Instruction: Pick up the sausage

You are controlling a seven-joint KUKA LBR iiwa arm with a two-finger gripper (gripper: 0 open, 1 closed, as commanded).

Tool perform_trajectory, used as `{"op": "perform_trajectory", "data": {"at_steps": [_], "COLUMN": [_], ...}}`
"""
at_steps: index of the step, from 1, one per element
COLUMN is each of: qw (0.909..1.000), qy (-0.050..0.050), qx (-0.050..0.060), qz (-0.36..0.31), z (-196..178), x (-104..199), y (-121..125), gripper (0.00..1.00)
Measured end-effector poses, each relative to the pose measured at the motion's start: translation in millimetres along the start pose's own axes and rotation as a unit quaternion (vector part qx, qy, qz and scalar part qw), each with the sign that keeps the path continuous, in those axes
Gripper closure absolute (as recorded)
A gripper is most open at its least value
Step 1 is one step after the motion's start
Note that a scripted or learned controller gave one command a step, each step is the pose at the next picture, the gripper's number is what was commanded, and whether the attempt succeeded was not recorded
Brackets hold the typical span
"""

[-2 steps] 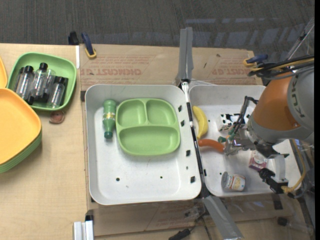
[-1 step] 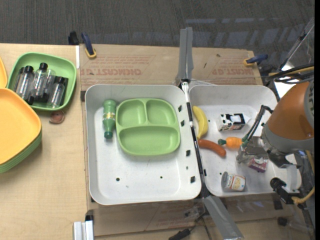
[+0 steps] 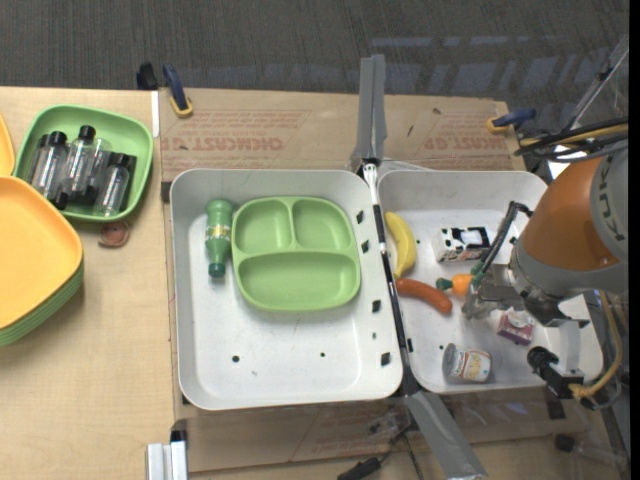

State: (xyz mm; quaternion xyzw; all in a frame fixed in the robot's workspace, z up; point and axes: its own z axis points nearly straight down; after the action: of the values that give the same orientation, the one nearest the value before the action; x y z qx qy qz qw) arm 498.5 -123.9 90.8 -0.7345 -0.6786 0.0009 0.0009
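Sausage is lying in the right bin, near the left wall, angled, just below the banana. Nothing is gripping it. Gripper is hanging low just right of it, near its right end and a small orange piece; can't make out whether it's touching either. Finger state: can't tell, the tips are blurring into clutter from this angle.

My read: approach step, grasp not made yet. Gripper is sitting off to the sausage's right end, not centred over it.

Next move probably calls for shifting left over the sausage's middle, turning the wrist so the fingers are straddling it across its width, then descending and closing.

Risks I'm seeing: banana and orange piece are crowding it, so a sloppy descent could nudge or grab the wrong item. Small can and purple packet are sitting well clear.
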Motion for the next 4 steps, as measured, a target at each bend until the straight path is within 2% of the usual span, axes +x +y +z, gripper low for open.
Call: {"op": "perform_trajectory", "data": {"at_steps": [1, 2, 3, 4], "qw": [1.0, 0.9945, 0.9947, 0.9965], "qy": [0.0, 0.0, 0.0, 0.0], "qx": [0.001, 0.0, 0.001, 0.001], "qz": [-0.008, -0.105, -0.103, -0.083], "z": [0, 0, -8, 1], "x": [5, 15, 14, 22], "y": [-23, 11, 10, -15], "gripper": [1.0, 1.0, 1.0, 1.0]}}
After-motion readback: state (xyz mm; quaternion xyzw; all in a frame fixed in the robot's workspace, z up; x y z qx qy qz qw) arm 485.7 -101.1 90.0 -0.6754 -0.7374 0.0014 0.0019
